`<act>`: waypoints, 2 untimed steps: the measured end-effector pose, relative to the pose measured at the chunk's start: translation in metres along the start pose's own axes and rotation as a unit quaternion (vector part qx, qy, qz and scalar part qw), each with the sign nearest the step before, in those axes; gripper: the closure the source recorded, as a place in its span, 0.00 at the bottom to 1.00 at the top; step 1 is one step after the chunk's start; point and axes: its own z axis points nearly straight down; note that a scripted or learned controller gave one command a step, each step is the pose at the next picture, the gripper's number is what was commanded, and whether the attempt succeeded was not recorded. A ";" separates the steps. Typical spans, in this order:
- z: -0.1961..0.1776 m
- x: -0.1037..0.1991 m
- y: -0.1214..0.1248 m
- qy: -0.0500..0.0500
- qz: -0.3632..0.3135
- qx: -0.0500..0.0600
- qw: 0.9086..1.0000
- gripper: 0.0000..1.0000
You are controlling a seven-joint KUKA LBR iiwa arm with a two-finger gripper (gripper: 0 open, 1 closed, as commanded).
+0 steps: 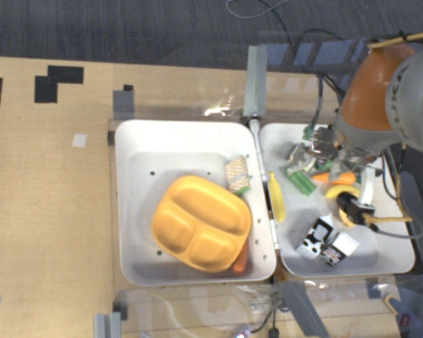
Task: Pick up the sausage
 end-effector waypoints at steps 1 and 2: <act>-0.173 -0.032 -0.005 0.000 0.027 -0.002 1.000 0.00; -0.184 -0.031 -0.004 -0.001 0.022 -0.004 1.000 1.00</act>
